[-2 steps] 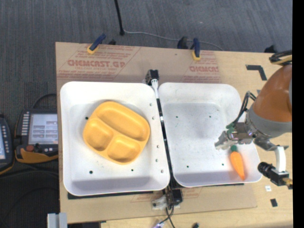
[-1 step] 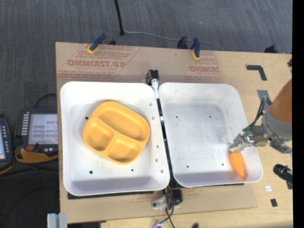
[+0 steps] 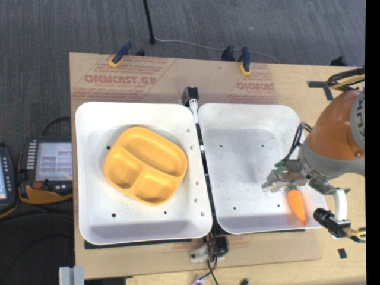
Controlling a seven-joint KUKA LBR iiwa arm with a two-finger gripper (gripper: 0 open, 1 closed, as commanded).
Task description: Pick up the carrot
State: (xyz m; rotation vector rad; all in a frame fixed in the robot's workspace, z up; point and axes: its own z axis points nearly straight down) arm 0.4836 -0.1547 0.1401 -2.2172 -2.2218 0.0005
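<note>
Here, carrot (image 3: 296,205) lying in right bin (image 3: 249,123) near its front right corner, tool (image 3: 284,180) just above it, finger state cannot be determined, yellow tray (image 3: 145,165) in left bin (image 3: 95,123).

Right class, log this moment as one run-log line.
task: pick up carrot | carrot: right bin, near right corner | gripper: beside carrot | yellow tray: left bin

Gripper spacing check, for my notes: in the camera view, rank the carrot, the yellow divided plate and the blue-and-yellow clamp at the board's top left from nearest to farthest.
From the gripper:
1. carrot, just below it, right bin.
2. yellow divided plate, left bin.
3. blue-and-yellow clamp, far top left.
</note>
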